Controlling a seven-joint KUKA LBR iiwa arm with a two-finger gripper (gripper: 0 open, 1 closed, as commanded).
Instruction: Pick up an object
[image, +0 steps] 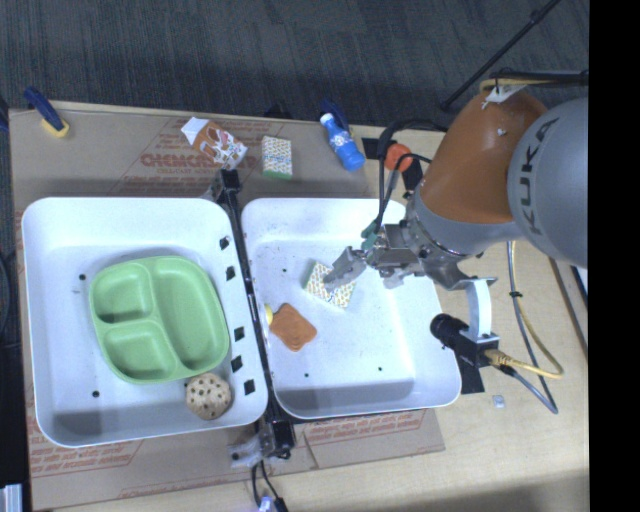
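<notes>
In the right bin (345, 385), toward its far half, the pincer (345, 270) hangs low over a small patterned packet (330, 288) with a white and yellow-green print. Its tips sit at the packet's upper right edge, and whether they are spread or clenched, or touching the packet, cannot be told from this slant. Just nearer the bench's front edge, and close to the divider between the bins, lies an orange-brown slice (293, 327) like toast, apart from the packet. The left bin (50, 400) holds a green divided plate (158, 318) in its middle and a chocolate-chip cookie (208, 396) beside the plate, near the front right corner of that bin. Along the bench's far edge rest a blue bottle (343, 143), a small green-white box (276, 156) and a crumpled wrapper (215, 145).
</notes>
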